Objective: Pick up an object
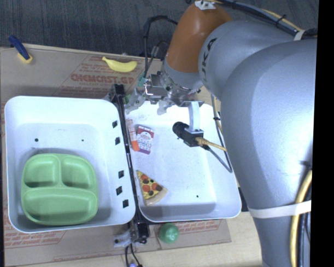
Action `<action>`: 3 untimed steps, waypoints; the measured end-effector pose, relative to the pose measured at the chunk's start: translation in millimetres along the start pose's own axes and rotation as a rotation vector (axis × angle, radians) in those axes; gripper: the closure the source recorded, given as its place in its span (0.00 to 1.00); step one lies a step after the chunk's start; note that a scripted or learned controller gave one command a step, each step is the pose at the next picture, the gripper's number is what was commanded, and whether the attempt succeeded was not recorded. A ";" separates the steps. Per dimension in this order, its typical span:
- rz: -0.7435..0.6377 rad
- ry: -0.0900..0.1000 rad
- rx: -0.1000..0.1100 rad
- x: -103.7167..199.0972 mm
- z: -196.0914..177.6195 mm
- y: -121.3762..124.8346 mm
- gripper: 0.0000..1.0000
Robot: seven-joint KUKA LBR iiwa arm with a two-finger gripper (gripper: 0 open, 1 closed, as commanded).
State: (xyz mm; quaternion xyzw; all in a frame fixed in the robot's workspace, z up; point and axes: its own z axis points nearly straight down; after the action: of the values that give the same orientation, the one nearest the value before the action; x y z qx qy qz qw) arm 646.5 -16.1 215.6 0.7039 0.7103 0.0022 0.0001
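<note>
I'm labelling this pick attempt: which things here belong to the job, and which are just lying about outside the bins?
Belongs to the job:
gripper
small carton and pizza slice, in the right bin
green divided plate, in the left bin

Just lying about, outside the bins:
banana
green ball
blue object

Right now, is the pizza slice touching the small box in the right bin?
Apart. The camera view shows a wide white gap between the pizza slice and the box.
</note>
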 end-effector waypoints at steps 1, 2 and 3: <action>0.003 -0.003 0.003 -2.9 1.0 -0.8 0.00; 0.006 -0.005 -0.001 -94.4 120.1 6.0 0.00; 0.000 -0.002 -0.004 -91.6 108.1 8.0 1.00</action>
State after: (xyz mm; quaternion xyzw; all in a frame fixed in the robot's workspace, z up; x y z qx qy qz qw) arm 655.7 -107.3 107.3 0.7039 0.7103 0.0031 0.0022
